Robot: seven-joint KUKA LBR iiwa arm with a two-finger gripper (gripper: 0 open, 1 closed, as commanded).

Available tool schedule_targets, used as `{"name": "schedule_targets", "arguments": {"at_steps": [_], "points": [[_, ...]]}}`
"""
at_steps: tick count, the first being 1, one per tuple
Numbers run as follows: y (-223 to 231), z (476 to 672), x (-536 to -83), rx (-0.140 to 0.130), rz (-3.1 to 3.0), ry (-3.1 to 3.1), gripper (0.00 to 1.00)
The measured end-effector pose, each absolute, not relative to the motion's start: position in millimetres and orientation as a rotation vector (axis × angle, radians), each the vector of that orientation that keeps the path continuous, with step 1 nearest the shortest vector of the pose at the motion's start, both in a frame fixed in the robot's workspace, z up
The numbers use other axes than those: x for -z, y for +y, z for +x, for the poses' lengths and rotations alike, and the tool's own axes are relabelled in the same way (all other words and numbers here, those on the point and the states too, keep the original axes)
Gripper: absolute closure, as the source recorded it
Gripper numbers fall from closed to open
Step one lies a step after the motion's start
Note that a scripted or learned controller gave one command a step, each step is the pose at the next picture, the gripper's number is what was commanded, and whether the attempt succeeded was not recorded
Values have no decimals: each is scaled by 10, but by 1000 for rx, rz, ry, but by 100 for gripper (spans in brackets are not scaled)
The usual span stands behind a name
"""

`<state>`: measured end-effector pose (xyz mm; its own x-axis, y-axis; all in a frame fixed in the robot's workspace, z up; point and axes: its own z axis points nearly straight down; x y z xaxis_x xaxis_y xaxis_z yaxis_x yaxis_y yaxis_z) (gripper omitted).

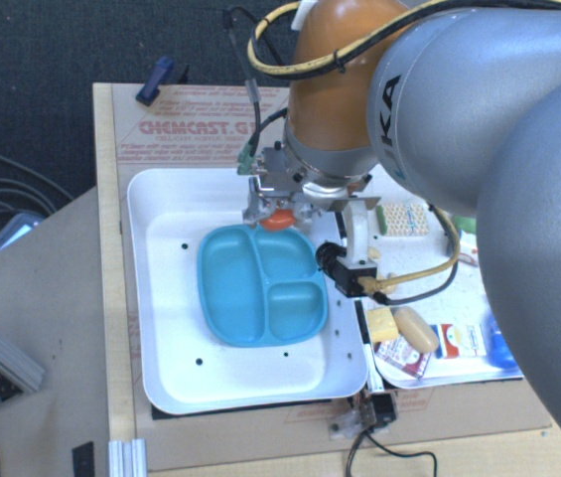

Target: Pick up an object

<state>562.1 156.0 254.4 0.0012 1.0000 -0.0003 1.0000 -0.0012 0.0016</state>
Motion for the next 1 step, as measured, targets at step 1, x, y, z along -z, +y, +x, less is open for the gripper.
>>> {"name": "schedule_targets", "arguments": {"at_steps": [1], "points": [[2067, 5931, -1525, 10, 2224, 2226, 100]]}}
